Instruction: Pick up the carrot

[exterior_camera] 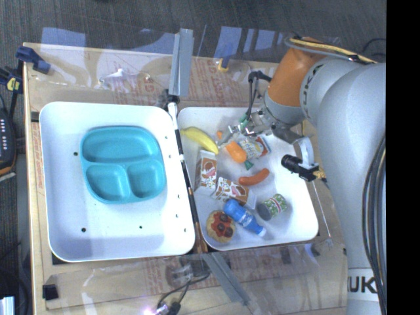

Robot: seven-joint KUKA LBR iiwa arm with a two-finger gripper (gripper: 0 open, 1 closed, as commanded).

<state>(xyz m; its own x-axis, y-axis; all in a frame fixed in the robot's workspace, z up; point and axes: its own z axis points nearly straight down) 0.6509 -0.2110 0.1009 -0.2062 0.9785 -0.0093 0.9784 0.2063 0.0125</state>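
Observation:
The carrot (235,152), short and orange, lies in the upper middle of the right bin (298,225), against a striped packet (257,147). The arm comes in from the right, its orange band above the bin's far right corner. My gripper (247,127) points down into the bin's far part, just above and slightly right of the carrot, close to the packet's crinkled top. Nothing can be seen lifted off the bin floor.
Around the carrot lie a banana (199,138), a small carton (207,171), a red sausage (254,176), a snack packet (230,189), a blue bottle (244,217), a can (273,206) and a toy pizza (221,226). The left bin (59,241) holds a teal divided tray (123,161).

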